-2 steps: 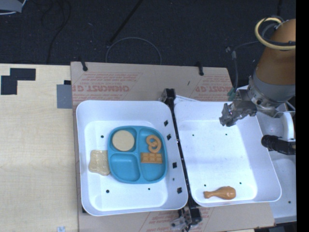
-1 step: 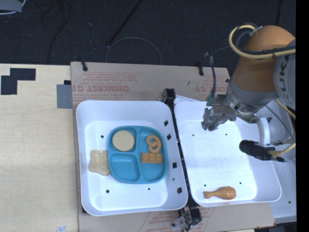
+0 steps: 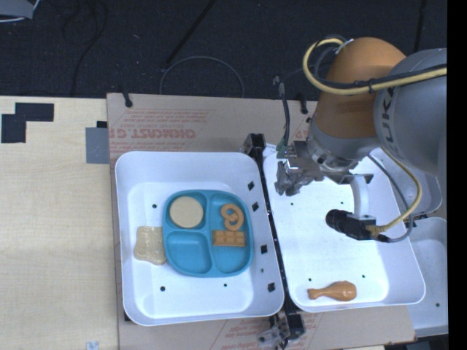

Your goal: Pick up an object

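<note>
nearby, drumstick [image 3: 333, 292] lies alone; blue tray [image 3: 206, 233] fills left bin [image 3: 139, 177]

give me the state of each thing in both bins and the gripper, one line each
blue tray: flat in left bin, three compartments
round cracker: in tray's top-left compartment
pretzel: in tray's right compartment
waffle piece: below the pretzel, same compartment
bread slice: on bin floor, against tray's left edge
chicken drumstick: lying flat in right bin
gripper: over right bin, holding nothing visible
</note>
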Controlling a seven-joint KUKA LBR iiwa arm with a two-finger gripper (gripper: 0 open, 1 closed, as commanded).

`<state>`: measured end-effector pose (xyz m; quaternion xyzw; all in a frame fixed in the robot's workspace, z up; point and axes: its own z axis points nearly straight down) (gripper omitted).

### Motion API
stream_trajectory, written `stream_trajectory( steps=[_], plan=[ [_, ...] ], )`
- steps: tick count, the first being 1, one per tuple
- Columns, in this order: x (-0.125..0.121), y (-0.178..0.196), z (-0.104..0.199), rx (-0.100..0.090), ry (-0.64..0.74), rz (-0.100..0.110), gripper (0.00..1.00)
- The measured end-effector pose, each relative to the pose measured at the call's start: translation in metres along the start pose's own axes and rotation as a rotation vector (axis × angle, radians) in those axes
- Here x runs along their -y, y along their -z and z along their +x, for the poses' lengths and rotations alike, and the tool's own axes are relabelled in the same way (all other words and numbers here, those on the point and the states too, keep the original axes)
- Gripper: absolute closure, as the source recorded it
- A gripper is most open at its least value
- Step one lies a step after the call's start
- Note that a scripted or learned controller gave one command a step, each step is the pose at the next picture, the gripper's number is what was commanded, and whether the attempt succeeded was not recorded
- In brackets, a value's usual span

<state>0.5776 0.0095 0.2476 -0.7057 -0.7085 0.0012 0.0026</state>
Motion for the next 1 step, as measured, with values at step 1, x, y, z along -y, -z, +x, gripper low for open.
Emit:
stream_trajectory(
  steps=[1],
  plan=[
    [-0.0019,0.0016,0.0495,0.000,0.000,-0.002,1.00]
  ],
)
